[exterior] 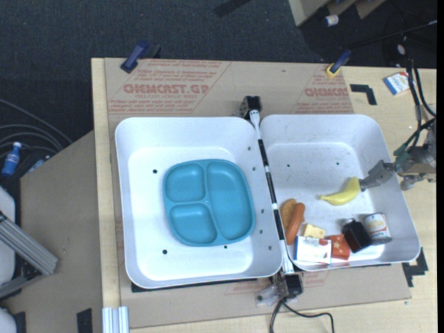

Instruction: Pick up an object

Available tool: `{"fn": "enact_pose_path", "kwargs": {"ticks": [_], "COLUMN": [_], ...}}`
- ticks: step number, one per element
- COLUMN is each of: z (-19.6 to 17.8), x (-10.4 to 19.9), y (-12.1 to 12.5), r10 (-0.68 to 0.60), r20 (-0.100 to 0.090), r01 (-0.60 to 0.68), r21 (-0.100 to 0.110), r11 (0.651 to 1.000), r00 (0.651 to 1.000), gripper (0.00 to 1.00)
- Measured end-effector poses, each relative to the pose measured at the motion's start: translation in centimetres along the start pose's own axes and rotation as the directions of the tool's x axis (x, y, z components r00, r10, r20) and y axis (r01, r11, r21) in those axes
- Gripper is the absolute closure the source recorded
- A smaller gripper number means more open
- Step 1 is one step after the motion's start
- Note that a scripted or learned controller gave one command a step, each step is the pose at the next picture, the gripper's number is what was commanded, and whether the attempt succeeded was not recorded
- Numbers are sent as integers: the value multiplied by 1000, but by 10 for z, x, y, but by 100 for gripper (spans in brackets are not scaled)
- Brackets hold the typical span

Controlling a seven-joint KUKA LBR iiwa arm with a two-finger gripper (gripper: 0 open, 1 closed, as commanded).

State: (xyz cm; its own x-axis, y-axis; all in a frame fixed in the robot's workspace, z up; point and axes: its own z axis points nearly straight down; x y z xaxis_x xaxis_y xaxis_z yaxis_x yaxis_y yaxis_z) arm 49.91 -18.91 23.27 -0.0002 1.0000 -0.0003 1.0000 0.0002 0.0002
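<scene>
Nothing picked yet: gripper (pixel 378 174) sits at right bin (pixel 312 127) edge near banana (pixel 340 194), grip state can't be told, grab and lift remain.

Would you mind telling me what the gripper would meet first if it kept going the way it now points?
Probably the banana. The gripper points left and slightly down the picture toward it, though its height above the right bin is unclear.

I see the brown bench (pixel 173 82) printed with red lettering, a blue clamp (pixel 134 57) at its far left corner and a yellow-blue one (pixel 338 63) further right. Black cables (pixel 31 134) trail over dark carpet (pixel 104 16) on the left.
</scene>
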Motion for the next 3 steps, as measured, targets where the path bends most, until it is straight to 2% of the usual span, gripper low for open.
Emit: {"fn": "enact_pose_path", "kwargs": {"ticks": [1, 2, 3], "z": [148, 148, 138], "x": [14, 77, 76], "y": [8, 44, 44], "r10": [0, -2, 1], "r20": [0, -1, 0], "r01": [0, 2, -1], "r21": [0, -1, -2], "r11": [1000, 1000, 1000], "r00": [1000, 1000, 1000], "gripper": [0, 0, 100]}}
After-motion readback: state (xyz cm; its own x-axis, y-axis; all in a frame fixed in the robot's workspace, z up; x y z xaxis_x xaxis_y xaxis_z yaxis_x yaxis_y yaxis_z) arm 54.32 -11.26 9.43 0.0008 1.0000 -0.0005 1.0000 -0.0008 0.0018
